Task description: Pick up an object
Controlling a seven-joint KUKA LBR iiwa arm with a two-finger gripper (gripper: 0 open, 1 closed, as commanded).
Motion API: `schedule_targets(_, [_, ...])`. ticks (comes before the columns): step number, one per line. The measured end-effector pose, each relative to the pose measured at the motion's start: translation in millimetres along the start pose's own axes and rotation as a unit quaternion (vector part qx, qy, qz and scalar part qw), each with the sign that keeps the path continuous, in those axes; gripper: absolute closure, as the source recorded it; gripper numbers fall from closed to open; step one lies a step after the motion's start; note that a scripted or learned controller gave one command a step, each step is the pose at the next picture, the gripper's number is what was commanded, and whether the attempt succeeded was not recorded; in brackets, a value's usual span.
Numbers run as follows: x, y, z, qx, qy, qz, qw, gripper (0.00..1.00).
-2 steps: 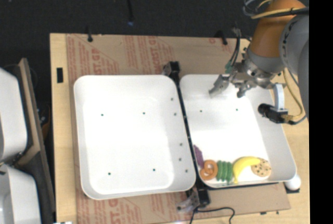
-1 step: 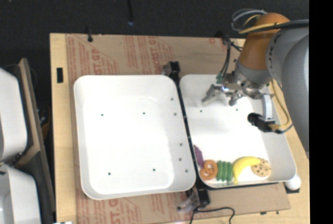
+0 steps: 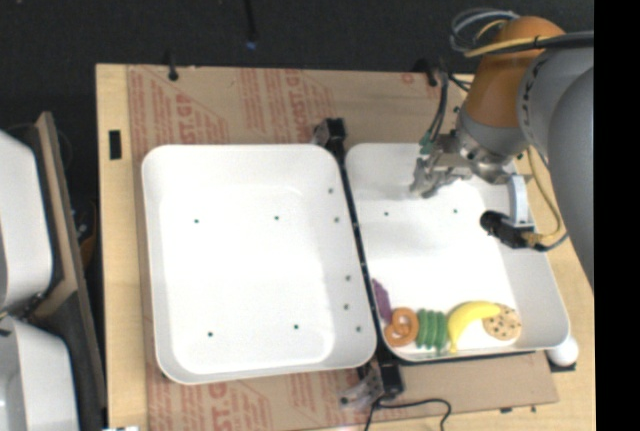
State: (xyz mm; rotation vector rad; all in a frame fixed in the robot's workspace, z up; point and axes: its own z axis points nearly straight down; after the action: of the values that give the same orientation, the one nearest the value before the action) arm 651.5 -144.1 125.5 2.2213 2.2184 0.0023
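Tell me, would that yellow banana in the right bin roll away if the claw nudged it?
Probably not far: the banana is curved, so it would likely rock or pivot. It sits against the cookie and the bin's near wall, which may hinder it. It looks smooth, perhaps slippery.

arm (image 3: pixel 520 79): reaching in from the right, orange band showing
gripper (image 3: pixel 428 181): pointing down, hanging low

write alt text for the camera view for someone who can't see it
A grey arm with an orange band hangs its gripper over the far end of the right white bin, whose near edge holds a pretzel, a green piece, a banana and a cookie. The left bin sits alongside.
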Motion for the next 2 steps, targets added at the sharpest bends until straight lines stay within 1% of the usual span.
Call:
schedule_targets(1, [2.6, 6.0, -44.8, -0.001, 0.0, 0.0, 1.0, 1.0])
schedule_targets(2, [11.1, 5.4, -93.9, -0.001, 0.0, -0.001, 1.0, 1.0])
